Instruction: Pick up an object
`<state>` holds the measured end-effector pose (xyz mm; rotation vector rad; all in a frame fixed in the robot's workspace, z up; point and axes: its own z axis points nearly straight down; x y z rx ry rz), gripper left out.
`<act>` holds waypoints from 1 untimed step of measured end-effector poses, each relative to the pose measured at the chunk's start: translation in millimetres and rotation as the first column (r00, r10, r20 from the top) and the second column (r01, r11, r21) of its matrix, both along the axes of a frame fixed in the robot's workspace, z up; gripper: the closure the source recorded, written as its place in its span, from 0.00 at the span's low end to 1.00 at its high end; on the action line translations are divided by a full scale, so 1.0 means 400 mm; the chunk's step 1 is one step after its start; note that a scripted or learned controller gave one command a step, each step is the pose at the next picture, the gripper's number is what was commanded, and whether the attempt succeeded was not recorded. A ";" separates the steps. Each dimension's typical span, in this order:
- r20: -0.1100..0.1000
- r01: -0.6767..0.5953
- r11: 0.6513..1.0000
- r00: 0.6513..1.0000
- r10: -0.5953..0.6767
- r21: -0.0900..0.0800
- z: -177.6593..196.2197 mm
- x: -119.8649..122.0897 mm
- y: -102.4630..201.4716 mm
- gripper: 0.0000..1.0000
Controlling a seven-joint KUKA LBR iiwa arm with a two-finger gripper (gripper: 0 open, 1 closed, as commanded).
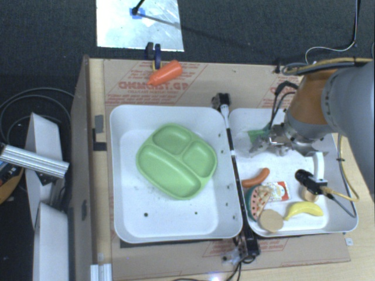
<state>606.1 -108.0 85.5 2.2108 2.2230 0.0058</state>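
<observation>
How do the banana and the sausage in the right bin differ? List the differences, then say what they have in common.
Colour: the banana is yellow, the sausage orange-red.
Place: the banana lies near the bin's front edge, the sausage nearer its middle, close to the divider.
Neighbours: the banana lies beside a round tan piece; the sausage sits just above a pizza slice.
Shared: both are long, slightly curved toy foods lying flat in the right bin.

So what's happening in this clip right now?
The grey KUKA arm reaches in from the right, its two-finger gripper low over the upper part of the right white bin, beside a small green item. A red sausage, pizza slice, yellow banana and round tan piece lie lower down, untouched. The green divided plate sits in the left white bin.
</observation>
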 end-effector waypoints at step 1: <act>0.000 -0.002 1.000 1.000 0.002 0.001 0.000 0.113 0.061 0.00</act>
